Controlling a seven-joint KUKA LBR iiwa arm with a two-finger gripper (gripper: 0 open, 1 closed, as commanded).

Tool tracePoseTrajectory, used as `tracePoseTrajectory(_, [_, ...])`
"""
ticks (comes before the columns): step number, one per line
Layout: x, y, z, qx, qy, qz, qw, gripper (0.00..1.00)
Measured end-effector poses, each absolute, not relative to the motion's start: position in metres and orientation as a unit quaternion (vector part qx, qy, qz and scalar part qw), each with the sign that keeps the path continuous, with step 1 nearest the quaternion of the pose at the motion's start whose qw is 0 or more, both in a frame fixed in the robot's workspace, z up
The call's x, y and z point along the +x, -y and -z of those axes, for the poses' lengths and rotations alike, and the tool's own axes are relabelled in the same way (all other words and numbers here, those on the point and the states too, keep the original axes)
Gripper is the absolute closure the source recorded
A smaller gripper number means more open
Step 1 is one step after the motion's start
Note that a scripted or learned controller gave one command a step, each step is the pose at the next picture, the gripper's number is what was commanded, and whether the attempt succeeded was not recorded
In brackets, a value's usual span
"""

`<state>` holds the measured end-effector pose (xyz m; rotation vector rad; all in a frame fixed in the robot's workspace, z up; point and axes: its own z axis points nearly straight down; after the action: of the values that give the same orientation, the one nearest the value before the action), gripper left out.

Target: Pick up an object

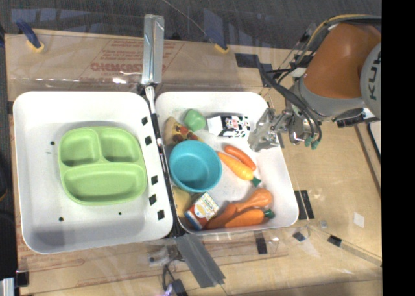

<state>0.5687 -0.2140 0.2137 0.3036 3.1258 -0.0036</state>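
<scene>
The right bin holds a blue bowl, a green round item, a black-and-white milk carton, an orange-yellow carrot toy, two orange carrots and a small juice box. My gripper hangs over the bin's right rim, just right of the milk carton and above the carrot toy. Nothing shows between its fingers.
The left bin carries a green divided plate. A metal divider post rises between the bins at the back. The arm's orange band and cables sit to the right of the bins.
</scene>
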Motion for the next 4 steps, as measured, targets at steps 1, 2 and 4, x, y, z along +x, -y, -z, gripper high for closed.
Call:
tracePoseTrajectory(1, [0.492,0.204,-0.212,-0.002,-1.000,0.0003,0.001,1.00])
tracePoseTrajectory(2, [0.568,0.190,-0.193,0.070,-0.998,-0.0003,0.000,1.00])
tracePoseTrajectory(4, [0.553,0.211,-0.207,0.096,-0.995,0.0002,0.002,1.00])
